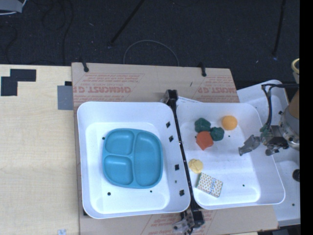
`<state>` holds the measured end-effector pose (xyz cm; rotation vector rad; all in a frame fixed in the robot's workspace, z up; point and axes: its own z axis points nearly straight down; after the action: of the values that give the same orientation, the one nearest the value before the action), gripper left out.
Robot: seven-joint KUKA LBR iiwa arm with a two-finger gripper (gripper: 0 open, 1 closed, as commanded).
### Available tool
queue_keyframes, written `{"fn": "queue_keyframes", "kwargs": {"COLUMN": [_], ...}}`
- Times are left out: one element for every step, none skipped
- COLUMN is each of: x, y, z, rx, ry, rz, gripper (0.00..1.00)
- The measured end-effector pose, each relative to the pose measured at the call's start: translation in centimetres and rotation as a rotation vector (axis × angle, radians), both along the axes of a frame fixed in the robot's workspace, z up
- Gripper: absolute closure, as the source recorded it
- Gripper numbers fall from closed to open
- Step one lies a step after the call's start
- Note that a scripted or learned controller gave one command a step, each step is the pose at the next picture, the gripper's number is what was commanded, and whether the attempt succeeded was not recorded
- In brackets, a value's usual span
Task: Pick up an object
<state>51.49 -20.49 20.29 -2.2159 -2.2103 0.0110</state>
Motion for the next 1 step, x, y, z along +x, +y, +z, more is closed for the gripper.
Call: {"fn": "queue_keyframes", "kwargs": {"x": [0.28], "y": [-0.03], "z": [0.61], "rx": [-0.003], "ry": [-0.012], "rz": [0.002], "gripper": [0.0]}}
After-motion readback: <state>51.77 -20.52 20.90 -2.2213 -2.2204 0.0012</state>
